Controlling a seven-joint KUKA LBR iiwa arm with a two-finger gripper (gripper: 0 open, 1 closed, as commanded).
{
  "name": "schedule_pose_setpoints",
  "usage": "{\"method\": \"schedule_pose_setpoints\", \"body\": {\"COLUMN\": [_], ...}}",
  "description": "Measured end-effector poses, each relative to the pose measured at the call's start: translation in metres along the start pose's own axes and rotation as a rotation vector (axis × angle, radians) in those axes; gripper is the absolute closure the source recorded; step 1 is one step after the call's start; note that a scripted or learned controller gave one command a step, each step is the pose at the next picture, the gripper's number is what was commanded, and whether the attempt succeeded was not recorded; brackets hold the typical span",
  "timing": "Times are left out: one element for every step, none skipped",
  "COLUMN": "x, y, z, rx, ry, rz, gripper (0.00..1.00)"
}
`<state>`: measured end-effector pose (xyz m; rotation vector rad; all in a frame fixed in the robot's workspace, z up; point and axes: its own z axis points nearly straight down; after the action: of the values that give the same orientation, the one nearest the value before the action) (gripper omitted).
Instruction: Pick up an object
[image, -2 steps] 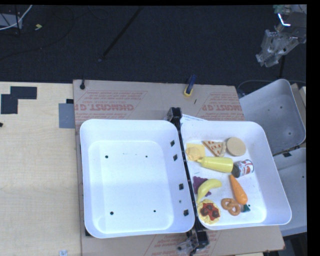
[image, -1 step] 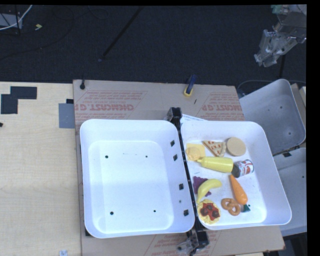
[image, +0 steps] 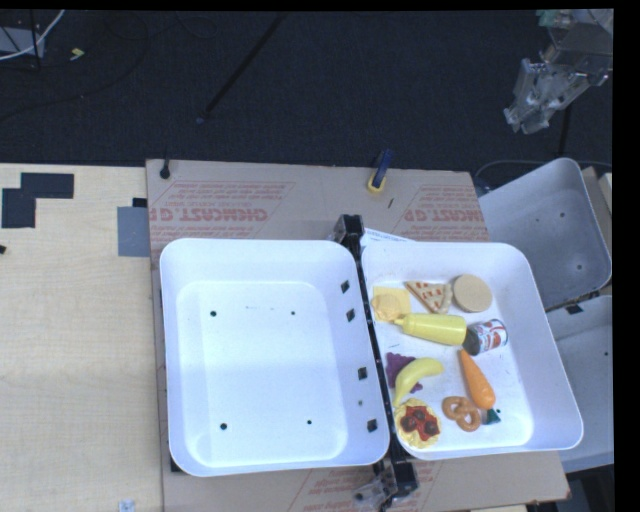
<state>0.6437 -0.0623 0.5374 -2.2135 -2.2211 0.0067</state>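
Carrot (image: 477, 378) lies fairly clear in the right bin (image: 555, 400); the gripper (image: 528, 108), far right, whose state I cannot tell, should descend straight over it.

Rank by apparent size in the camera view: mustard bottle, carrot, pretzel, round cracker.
1. mustard bottle
2. carrot
3. round cracker and pretzel: these two look about alike, so I won't split them.

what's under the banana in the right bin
A purple item pokes out beneath the banana at its upper left end; most of it is covered, so I can't identify it.
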Motion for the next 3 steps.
{"method": "schedule_pose_setpoints", "body": {"x": [0.005,0.011,0.016], "y": [0.000,0.000,0.000], "z": [0.000,0.000,0.000], "rx": [0.000,0.000,0.000], "ry": [0.000,0.000,0.000], "rz": [0.000,-0.001,-0.002], "gripper": [1.00,1.00,1.00]}}
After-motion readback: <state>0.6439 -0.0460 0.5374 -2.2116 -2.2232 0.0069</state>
